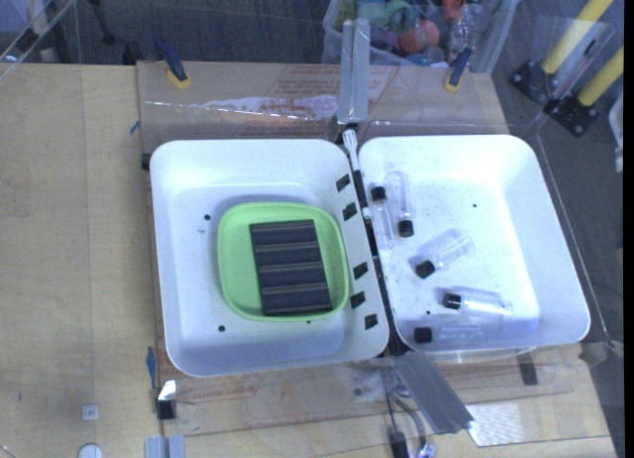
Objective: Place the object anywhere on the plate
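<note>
A light green plate lies in the left white bin. A dark ribbed rectangular block rests flat on the middle of the plate. In the right white bin lie several clear plastic vials with black caps: one upright pair near the divider, one tilted in the middle, one lying lower down, and one along the front wall.
A metal divider with black clips runs between the two bins. A clear tub of colourful items stands behind the bins. Wooden bench top spreads to the left. Cables and grey tape lie in front.
</note>
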`<state>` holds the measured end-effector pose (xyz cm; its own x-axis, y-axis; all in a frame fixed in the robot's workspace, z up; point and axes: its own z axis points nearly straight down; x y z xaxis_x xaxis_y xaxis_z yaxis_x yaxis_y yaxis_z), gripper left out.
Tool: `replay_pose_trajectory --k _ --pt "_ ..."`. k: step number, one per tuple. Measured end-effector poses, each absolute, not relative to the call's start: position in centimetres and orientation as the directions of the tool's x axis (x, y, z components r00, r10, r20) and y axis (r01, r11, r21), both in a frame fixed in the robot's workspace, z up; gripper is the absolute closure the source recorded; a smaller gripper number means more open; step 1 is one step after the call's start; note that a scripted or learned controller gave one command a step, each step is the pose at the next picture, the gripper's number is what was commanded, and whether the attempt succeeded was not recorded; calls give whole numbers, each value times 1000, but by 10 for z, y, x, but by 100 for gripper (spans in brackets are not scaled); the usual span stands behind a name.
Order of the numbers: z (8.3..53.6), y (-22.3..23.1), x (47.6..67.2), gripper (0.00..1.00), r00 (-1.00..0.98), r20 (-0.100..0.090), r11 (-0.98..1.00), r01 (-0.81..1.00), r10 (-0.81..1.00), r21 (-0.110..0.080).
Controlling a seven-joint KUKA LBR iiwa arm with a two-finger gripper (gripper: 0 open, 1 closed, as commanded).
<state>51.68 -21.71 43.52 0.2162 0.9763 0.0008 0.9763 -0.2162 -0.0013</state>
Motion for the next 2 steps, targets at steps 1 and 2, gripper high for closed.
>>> replay_pose_trajectory --k 1,2 --pt "435 -217 501 0 162 0 -162 987 987 -2" --pt "435 -219 480 0 111 0 -111 994 994 -2"
